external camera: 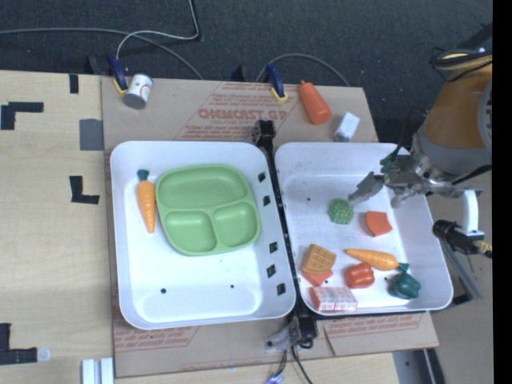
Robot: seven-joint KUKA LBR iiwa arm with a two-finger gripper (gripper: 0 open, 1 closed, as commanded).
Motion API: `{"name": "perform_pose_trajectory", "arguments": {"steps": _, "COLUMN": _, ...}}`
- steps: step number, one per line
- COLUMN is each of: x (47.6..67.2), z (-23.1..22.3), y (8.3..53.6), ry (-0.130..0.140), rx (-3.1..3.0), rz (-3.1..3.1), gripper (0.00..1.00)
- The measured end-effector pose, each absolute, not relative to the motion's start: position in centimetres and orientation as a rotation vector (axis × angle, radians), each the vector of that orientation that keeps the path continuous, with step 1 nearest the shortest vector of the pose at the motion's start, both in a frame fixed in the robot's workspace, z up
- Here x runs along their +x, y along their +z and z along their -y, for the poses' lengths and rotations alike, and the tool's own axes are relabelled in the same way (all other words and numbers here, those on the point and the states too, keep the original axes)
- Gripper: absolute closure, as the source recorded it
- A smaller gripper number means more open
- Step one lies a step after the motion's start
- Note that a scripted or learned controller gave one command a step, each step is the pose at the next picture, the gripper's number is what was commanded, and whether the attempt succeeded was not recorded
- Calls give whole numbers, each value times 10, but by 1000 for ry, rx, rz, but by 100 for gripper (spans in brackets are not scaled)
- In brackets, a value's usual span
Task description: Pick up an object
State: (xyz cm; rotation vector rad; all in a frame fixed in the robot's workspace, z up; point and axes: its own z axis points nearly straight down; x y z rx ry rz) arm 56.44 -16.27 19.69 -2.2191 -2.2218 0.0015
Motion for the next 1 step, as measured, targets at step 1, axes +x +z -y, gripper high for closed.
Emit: {"name": "perform_pose_trajectory", "arguments": {"steps": 1, "x": 593, "z": 136, "y": 95, "ry": 4, "rx": -2217, "rz": 2221, "gripper": 0}}
